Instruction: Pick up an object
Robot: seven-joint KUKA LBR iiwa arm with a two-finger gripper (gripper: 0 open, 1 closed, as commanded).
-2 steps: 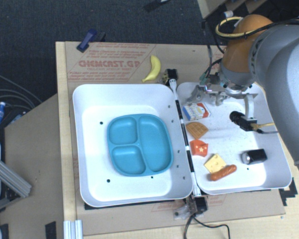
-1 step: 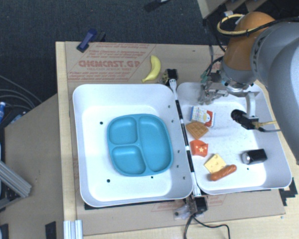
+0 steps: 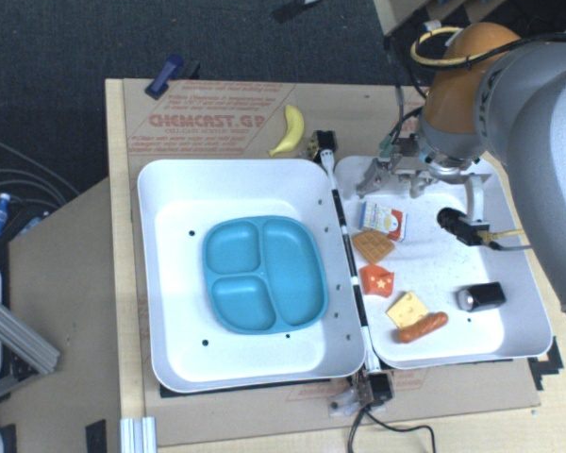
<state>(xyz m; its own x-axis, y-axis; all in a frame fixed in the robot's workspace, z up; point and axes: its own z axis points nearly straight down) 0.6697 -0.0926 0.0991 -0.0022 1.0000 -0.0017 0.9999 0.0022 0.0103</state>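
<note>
The gripper (image 3: 391, 185) hangs over the far left corner of the right bin (image 3: 511, 264), with its fingers apparently apart and nothing between them. That suits a descent on whatever lies under it. The carton (image 3: 382, 218) is the likeliest pick, since it lies just near of the gripper by the bin's left wall. It is a small flat white pack with a red and orange print, lying a little askew. Its near edge is close to a tan cracker (image 3: 372, 246), possibly touching it, so a closing grasp may nudge that too. Nearer along the same wall sit a red block (image 3: 376, 279), a yellow wedge (image 3: 407, 309) and a sausage (image 3: 422, 327), bunched as loose goods settle. A black and silver piece (image 3: 479, 296) lies apart at the right. The left bin (image 3: 170, 253) holds a blue plate (image 3: 264, 274), and a banana (image 3: 289, 130) lies beyond both bins.
</note>
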